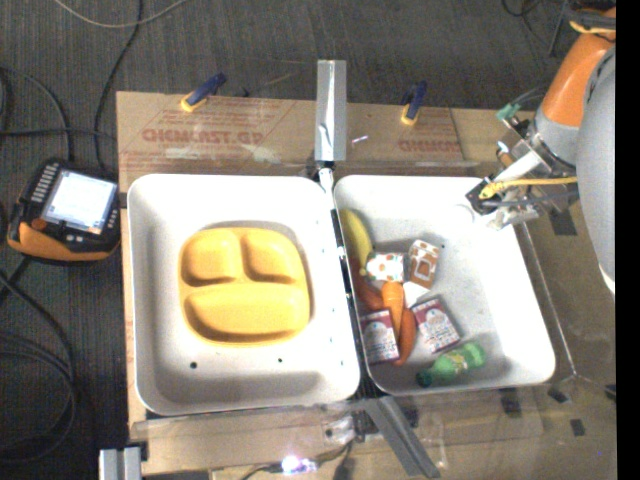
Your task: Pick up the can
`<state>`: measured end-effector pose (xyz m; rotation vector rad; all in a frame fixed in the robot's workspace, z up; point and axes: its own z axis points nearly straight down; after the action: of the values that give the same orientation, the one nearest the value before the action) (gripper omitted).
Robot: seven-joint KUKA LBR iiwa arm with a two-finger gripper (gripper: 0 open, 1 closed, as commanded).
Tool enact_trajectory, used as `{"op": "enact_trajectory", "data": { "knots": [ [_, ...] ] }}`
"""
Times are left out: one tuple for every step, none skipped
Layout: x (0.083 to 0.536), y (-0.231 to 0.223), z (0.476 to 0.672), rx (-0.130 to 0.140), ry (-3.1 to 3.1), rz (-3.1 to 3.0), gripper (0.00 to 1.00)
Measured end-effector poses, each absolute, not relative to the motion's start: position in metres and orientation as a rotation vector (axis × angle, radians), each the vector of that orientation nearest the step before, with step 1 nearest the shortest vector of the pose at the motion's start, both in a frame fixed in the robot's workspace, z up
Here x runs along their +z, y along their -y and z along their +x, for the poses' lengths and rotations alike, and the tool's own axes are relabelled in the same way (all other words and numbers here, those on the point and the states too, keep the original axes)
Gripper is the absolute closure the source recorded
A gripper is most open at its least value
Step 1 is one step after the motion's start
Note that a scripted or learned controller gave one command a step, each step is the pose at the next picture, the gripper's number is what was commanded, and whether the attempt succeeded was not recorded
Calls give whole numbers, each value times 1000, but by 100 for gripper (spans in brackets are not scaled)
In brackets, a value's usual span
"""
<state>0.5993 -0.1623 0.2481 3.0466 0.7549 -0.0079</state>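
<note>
1. camera view: the grey arm (600,138) with its orange band comes in from the right, and the tool (503,201) hovers over the far right corner of the right bin (520,298).
2. whether the tool is apart or together, i cannot tell from up here; nothing shows in its grip.
3. the can (378,336), red-labelled, lies on its side low in the right bin, near the left wall, well apart from the tool.
4. touching the can's right side is a carrot (398,313), running towards the near wall.
5. just right of the carrot is a second red-labelled item (435,325); can or carton, i cannot tell.
6. a green bottle (450,363) lies along the near wall, just below that item.
7. further up, a banana (356,236) hugs the left wall, with two small cartons (423,263) beside it, near the middle of the bin.
8. the left bin (150,268) holds a yellow divided tray (245,283), sitting flat.
9. the tabletop (250,133) is cardboard-covered behind the bins, with two clamps (203,91) on its far edge.
10. a pendant (65,213) with a lit screen sits on the floor to the left.
</note>
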Motion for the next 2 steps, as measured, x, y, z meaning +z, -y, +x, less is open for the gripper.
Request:
{"op": "enact_trajectory", "data": {
  "knots": [
    [248, 162, 599, -8, -755, 3047, 0],
    [98, 145, 614, -7, -944, 2997, 0]
  ]
}}
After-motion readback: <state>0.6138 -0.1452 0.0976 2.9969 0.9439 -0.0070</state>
